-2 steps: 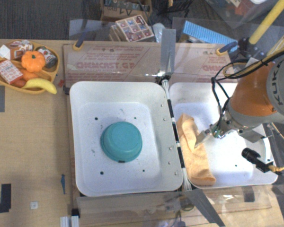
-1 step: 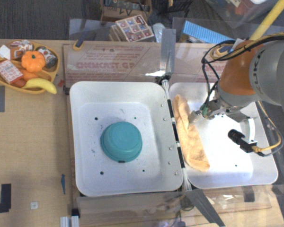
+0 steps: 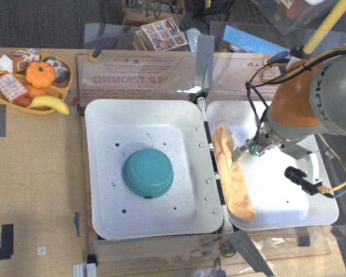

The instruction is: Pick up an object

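Note:
A long tan baguette-shaped loaf (image 3: 233, 176) lies along the left wall of the right bin (image 3: 288, 212). A teal bowl (image 3: 148, 172) sits upside down in the middle of the left bin (image 3: 104, 126). My gripper (image 3: 246, 149) hangs low over the right bin, just right of the loaf's upper half and close to its side. The wrist hides how the fingers stand, and I see nothing held between them.
A yellow dish (image 3: 29, 85) of toy food with a banana and an orange pumpkin stands on the bench at the far left. A cardboard sheet (image 3: 138, 77) lies behind the bins. Boxes and clutter sit beyond the bench's back edge.

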Robot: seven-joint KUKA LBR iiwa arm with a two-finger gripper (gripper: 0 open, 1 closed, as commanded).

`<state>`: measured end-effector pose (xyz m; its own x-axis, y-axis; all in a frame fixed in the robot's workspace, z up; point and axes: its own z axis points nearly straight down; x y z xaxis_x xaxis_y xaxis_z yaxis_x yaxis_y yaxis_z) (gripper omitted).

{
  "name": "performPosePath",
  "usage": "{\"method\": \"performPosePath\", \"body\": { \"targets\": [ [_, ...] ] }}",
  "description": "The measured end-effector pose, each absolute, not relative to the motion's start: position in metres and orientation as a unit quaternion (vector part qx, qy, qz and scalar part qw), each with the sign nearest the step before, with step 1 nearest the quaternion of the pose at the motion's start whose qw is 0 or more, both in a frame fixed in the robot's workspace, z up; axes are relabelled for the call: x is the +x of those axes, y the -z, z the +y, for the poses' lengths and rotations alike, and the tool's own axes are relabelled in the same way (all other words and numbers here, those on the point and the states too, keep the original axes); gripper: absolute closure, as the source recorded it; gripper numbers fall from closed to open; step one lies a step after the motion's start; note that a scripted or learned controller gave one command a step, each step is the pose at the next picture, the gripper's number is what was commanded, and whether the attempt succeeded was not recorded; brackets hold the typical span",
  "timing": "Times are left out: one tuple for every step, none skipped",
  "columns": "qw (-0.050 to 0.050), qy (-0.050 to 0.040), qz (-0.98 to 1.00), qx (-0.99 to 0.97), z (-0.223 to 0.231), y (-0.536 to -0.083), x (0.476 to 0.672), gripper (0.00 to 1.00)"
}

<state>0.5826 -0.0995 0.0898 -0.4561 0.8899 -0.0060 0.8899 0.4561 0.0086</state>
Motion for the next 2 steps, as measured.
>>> {"method": "performPosePath", "body": {
  "targets": [
    [0.001,-0.0007,0.824,0.567,-0.02,-0.185,0.529,0.0],
    [0.001,-0.0004,0.787,0.616,-0.001,-0.184,0.53,0.0]
  ]
}}
